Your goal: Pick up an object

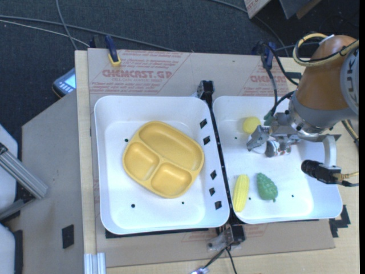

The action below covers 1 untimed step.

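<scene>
Jaws first: your gripper (268,144) hangs low over the right bin (319,207), in its upper middle part, and from this slanted view above you cannot tell whether it is released or clenched. You see nothing gripped by it.

Taking the right bin as your landmark, the yellow round fruit (250,124) sits near its upper left corner, just beside the gripper on the side toward the divider between the bins; whether the two touch is not clear. The corn cob (241,192) lies lengthwise along the bin's left wall, near its lower left corner. The green leafy vegetable (266,186) rests just beside the corn, toward the bin's middle, apart from the gripper above it. A black part (319,170) with a cable juts in over the bin's right side.

Your arm (325,84), with its orange band, rises over the bin's upper right corner.

Left of the right bin, across the divider, you find the left bin (114,204) with a yellow compartment plate (163,158) lying flat in its middle, tilted diagonally to the walls. Both bins sit on a cardboard-covered counter (142,67).
</scene>
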### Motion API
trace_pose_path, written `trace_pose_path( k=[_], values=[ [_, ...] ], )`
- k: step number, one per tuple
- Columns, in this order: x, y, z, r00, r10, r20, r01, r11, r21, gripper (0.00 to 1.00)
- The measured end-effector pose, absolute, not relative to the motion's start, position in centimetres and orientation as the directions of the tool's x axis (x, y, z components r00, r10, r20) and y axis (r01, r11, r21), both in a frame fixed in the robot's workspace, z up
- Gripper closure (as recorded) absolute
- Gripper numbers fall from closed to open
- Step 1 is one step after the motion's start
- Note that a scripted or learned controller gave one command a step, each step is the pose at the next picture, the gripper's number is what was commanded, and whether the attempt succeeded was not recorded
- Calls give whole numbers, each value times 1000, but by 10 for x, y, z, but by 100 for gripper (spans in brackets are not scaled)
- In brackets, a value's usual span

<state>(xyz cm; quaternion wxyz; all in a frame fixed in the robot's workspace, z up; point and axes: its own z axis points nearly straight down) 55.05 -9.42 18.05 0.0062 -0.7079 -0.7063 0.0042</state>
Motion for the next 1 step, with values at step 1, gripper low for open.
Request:
trace_pose_path(
  k=[1],
  values=[
    [554,-94,187,0,1000,2,1000,0,-2,0]
  ],
)
